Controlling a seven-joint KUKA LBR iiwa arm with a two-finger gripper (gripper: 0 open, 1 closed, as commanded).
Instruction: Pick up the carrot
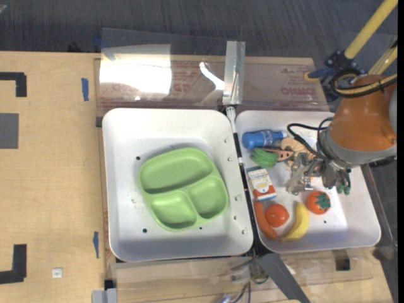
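Observation:
The orange carrot [262,225] lies along the front left wall of the right bin [363,229]. A red tomato [276,214] rests against its right side and hides part of it. My gripper [302,182] hangs over the middle of the right bin, up and to the right of the carrot and apart from it. Below it the bin floor is bare, and nothing shows in its grasp. The arm's orange band [363,128] sits over the bin's right half.
In the right bin are a yellow banana [298,223], a red strawberry-like fruit [319,202], a small white carton [260,183], a blue bottle [262,137] and a green item [265,157]. The left bin [120,169] holds a green divided plate [183,187].

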